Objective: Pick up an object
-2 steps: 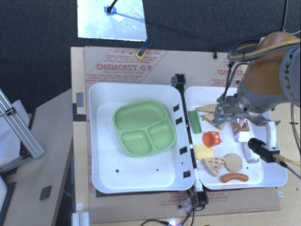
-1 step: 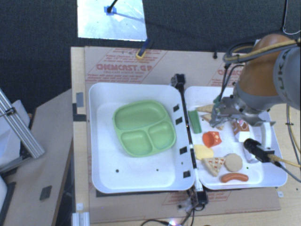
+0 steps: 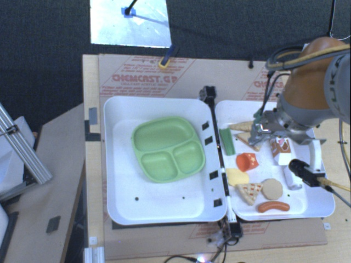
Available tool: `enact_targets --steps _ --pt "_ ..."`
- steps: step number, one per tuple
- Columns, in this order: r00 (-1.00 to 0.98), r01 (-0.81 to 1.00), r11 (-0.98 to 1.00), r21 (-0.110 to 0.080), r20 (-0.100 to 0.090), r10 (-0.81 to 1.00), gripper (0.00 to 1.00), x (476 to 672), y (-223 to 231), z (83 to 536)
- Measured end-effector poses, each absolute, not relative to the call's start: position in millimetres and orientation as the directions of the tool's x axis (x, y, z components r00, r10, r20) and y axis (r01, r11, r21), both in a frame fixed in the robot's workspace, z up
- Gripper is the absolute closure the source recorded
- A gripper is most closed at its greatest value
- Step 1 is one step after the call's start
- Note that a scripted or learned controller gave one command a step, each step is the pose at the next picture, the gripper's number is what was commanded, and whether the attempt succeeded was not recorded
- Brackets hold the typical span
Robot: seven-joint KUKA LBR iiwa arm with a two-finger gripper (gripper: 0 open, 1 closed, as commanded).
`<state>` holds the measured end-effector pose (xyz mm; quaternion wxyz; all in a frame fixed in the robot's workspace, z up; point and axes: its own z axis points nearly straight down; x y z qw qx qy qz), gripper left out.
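Green tray in left bin; tool above right bin.

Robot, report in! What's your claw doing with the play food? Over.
Gripper low over right bin, far end. Near it: cone, green stick, red piece. Green tray in left bin.

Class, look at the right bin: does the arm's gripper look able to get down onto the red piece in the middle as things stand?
Probably yes. The red piece lies uncovered in the right bin, apart from the green stick and the yellow piece. The gripper hangs just up and to its right, with nothing between them.
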<state>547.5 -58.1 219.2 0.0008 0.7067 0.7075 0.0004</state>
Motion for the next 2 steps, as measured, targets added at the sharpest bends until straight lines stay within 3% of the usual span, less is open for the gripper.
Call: enact_targets --steps 2 --pt "-0.004 1.000 0.004 0.003 0.000 1.000 1.00 545.0 -56 232"
